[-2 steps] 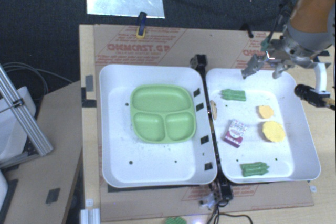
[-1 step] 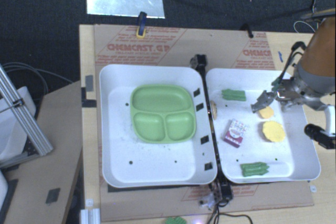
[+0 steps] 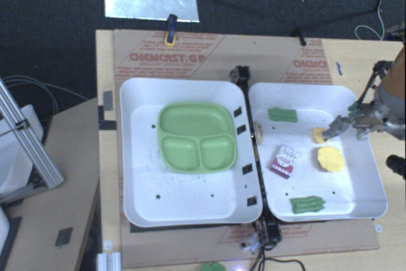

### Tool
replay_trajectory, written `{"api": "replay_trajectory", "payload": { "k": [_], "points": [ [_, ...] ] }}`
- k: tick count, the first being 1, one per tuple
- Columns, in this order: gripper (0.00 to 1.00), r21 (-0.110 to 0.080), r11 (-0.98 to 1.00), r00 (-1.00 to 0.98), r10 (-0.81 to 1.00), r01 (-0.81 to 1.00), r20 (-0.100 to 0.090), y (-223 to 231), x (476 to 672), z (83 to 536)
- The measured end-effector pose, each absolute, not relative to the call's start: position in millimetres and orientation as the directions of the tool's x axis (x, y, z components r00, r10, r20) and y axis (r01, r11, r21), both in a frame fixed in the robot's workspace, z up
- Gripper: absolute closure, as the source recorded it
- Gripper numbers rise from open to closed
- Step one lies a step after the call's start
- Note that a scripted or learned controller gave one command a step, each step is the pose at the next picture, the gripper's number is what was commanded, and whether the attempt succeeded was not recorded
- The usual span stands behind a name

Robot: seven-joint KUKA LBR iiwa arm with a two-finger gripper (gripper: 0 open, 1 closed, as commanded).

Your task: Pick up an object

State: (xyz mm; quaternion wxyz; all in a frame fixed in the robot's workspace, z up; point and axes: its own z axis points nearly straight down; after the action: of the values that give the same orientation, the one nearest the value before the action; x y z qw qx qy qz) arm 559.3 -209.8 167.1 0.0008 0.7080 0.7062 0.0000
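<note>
The gripper (image 3: 333, 130) comes in over the right bin (image 3: 365, 197) from that bin's right edge, slanting down and toward the bin's middle. Its tip sits at a small yellow piece (image 3: 318, 135) that lies on the bin floor just left of the tip, touching it or very nearly. Whether that piece is between the fingers cannot be told at this size, nor whether the fingers are open or closed.

Just below the tip, toward the desk's front edge, lies a round yellow object (image 3: 330, 159), flat on the floor and close to the small piece. It has no long axis to speak of, so any approach angle would likely serve.

Other candidates are farther off. A red and white packet (image 3: 285, 160) lies toward the bin's middle, tilted, with its long axis running roughly front to back. One green object (image 3: 282, 115) lies near the bin's rear edge, and another green object (image 3: 307, 204) near its front edge; both lie with their long axes side to side.

The floor is smooth white plastic with low walls, and the things are well apart, leaving room around each. The left bin (image 3: 136, 155) holds a green divided plate (image 3: 195, 136).
</note>
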Motion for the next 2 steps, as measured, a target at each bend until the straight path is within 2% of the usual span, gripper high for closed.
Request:
{"api": "replay_trajectory", "payload": {
  "k": [1, 2],
  "points": [
    [0.0, -0.003, 0.0, 0.0, 1.0, 1.0, 0.001, -205.8, 544.6, 80.1],
    [1.0, 0.004, 0.0, 0.0, 1.0, 1.0, -0.001, -206.6, 547.1, 95.4]
  ]
}}
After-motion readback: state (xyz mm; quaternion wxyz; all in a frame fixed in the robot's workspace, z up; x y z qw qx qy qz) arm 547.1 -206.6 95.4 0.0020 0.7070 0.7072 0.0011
